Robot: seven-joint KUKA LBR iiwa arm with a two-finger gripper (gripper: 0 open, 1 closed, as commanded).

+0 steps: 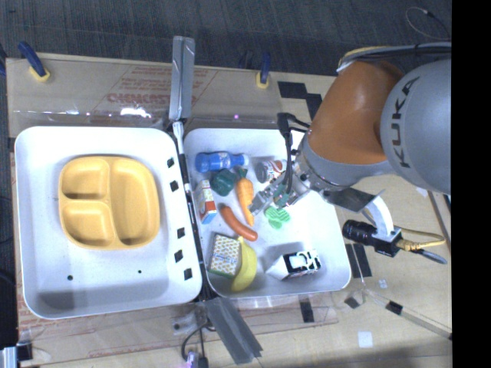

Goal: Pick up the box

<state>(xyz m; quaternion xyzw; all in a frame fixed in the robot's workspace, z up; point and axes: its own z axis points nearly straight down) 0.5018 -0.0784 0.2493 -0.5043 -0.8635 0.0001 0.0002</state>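
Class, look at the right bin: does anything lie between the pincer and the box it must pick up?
Nothing visible does. The pincer hangs over the green toy, and the box lies lower left beside the banana. The sausage sits just off that path.

Right bin (326, 278) is pretty crowded on its left half: the box (225, 254) sits jammed against a banana (245, 267), with the bin's left wall right beside it. A sausage (236, 221) and carrot (244, 194) lie just above. The arm (360, 125) hangs over the upper right. Open floor sits between the banana and a small black-and-white object (301, 263).
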